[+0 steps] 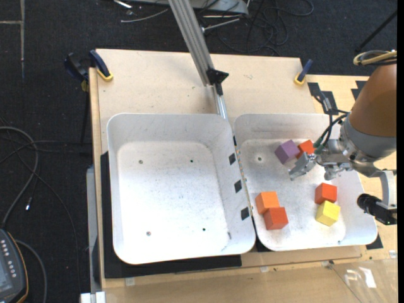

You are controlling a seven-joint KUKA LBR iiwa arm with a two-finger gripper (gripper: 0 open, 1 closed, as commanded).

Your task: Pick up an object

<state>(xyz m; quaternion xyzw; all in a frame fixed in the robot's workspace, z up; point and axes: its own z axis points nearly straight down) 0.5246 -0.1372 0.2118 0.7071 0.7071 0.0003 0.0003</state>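
Arm enters from the right; its orange band and grey wrist are cut off by the frame edge. Gripper is low over the right bin, near that bin's far half. Its fingers are small, grey and blurred against the bin floor, so I cannot tell how far apart they stand or whether anything is between them.

Purple block sits just left of the gripper, touching or nearly touching it; which one cannot be resolved. A small red-orange block lies right beside the purple one, partly hidden behind the gripper body, outline incomplete.

Other blocks in the right bin: orange block and red block, touching each other near the bin's left wall; a second red-orange block with the yellow block just in front of it, towards the right rim. Between these two pairs there is bare bin floor.

Left bin shows speckled white floor. The two bins meet at a shared ridge marked with dark tabs. A slanted metal pole ends at the bins' far junction.
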